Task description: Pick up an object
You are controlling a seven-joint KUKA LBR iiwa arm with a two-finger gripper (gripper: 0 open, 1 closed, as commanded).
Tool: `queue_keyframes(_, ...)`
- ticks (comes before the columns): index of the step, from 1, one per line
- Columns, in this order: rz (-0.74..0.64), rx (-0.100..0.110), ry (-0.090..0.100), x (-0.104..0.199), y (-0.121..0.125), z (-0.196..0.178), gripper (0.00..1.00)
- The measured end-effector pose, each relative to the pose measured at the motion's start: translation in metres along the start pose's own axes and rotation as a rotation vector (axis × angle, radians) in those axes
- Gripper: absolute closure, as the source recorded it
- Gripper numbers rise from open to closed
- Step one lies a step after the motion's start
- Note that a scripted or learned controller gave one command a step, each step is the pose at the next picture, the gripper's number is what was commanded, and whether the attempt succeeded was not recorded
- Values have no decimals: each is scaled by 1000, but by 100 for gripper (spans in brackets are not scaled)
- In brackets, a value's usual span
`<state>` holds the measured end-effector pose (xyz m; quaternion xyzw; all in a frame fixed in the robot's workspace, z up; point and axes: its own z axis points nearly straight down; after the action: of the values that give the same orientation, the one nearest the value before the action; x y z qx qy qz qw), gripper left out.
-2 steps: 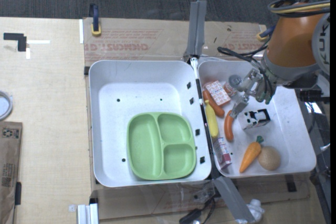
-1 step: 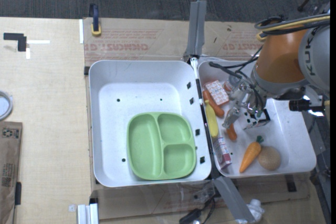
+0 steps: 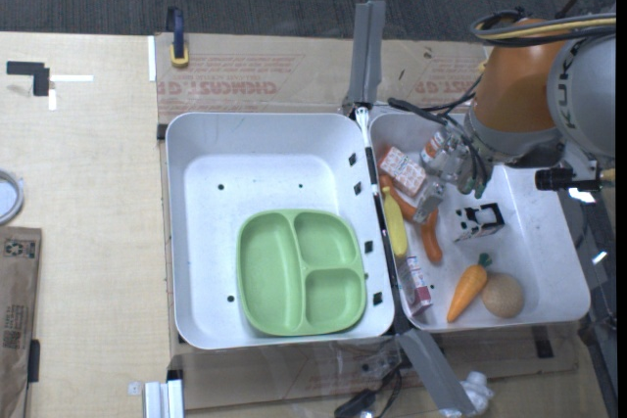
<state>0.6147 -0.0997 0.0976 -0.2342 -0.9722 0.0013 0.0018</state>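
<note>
My gripper [image 3: 438, 183] hangs low over the back left part of the right bin [image 3: 549, 240]. It is just right of a red and white packet [image 3: 402, 169] and above a small orange-red piece [image 3: 430, 236]. A yellow banana [image 3: 394, 222] lies along the bin's left wall. A black and white item [image 3: 478, 218] rests in the middle of the bin. Toward the front lie an orange carrot [image 3: 467, 292], a tan round object [image 3: 502, 295] and a small wrapped bar [image 3: 416, 279]. I see nothing held in the gripper.
The left bin [image 3: 196, 210] holds a green divided plate [image 3: 302, 271] at its front. A grey post [image 3: 367, 54] rises behind the wall between the two bins. The arm's orange band [image 3: 519, 88] sits over the right bin's back edge.
</note>
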Motion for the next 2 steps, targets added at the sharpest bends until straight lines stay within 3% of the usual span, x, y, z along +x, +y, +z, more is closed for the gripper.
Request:
queue_keyframes(1,142,-3,0,35,-21,9,0)
queue_keyframes(2,145,-3,1,34,-22,2,100)
